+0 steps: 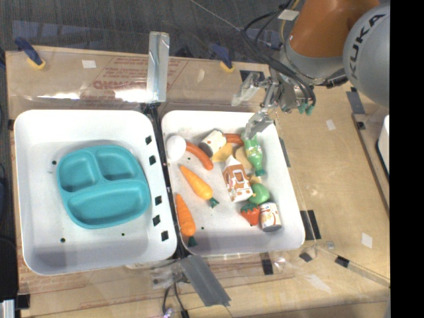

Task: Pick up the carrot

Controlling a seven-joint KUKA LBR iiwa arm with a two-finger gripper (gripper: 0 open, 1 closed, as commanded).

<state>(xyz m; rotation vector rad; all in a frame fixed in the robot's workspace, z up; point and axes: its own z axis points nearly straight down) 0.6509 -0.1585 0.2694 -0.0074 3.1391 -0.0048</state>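
Metal-grey and slim, the gripper point(257, 123) hangs over the far right corner of the right bin point(289, 197), below the arm point(344, 32) with its orange band; whether its fingers stand apart or together cannot be told, and nothing is seen clamped between them. Taking the right bin as landmark: just under the gripper's tip, in the bin's far right part, lies a green and white bottle point(254, 155), and beside it toward the bin's middle a pale yellow item point(228, 152) and a black and white one point(212, 140). A small carton point(236, 179) with red and white print sits at the bin's centre. Nearer the right wall a green item point(260, 193) lies above a red strawberry-like toy point(250, 213) and a small can point(269, 217) in the near right part. A white egg point(175, 147) rests in the far left corner, with a red-orange sausage-like piece point(199, 156) just beside it. The carrot point(196, 183), orange with a dark green stub, lies slanted in the bin's left half, well apart from the gripper. A second carrot point(185, 215) lies along the left wall, near the front. Beyond that wall stands the left bin point(26, 197), bearing a teal tray point(103, 184) with three compartments. Both bins stand on a bench point(344, 197) of light wood.
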